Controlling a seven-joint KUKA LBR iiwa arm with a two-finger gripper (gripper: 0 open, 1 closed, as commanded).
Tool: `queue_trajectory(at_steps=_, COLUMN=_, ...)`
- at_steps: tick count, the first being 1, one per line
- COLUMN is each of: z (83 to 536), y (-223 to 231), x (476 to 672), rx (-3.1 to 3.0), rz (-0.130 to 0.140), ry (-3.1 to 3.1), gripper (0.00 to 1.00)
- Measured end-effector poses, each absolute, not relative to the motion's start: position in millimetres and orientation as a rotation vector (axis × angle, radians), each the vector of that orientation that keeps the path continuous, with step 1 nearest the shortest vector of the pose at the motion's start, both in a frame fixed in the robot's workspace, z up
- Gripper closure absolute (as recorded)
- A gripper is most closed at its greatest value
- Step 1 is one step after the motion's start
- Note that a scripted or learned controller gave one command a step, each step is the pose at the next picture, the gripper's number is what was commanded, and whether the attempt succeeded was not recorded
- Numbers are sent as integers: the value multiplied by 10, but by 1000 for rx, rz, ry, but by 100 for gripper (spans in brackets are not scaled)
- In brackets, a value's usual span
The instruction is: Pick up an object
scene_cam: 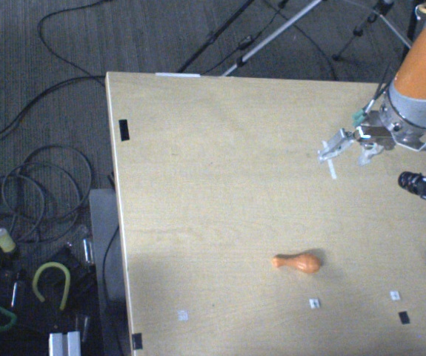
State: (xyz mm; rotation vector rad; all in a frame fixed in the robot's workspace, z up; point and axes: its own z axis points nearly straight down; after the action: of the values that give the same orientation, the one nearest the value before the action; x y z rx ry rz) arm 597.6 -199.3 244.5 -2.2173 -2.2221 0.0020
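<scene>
Lying on the bench [198, 162], the orange pear-shaped object [298, 262] is judged light, smooth, best taken at bulb w/ gripper [338, 154], seen spread apart.

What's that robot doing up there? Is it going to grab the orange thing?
A grey robot arm with an orange band reaches in from the right, and its two-finger gripper hangs above the pale wooden bench top. It holds nothing. A small orange pear-shaped toy lies on its side nearer the front, well apart from the gripper. The job is to pick something up, and the toy is the one object on the bench, so that is probably its target.
</scene>
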Motion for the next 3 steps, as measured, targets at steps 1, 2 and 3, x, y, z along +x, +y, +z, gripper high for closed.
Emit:
queue_trajectory(at_steps=1, z=1654, y=-2195, x=6517, rx=-2045, rz=6, ry=-2386, gripper=0)
queue_trajectory(at_steps=2, z=842, y=-2220, x=6689, rx=-1847, rz=4, ry=-2543, gripper=0)
queue_trajectory(at_steps=3, z=850, y=-1582, x=6689, rx=-1789, rz=0, ry=-2584, gripper=0)
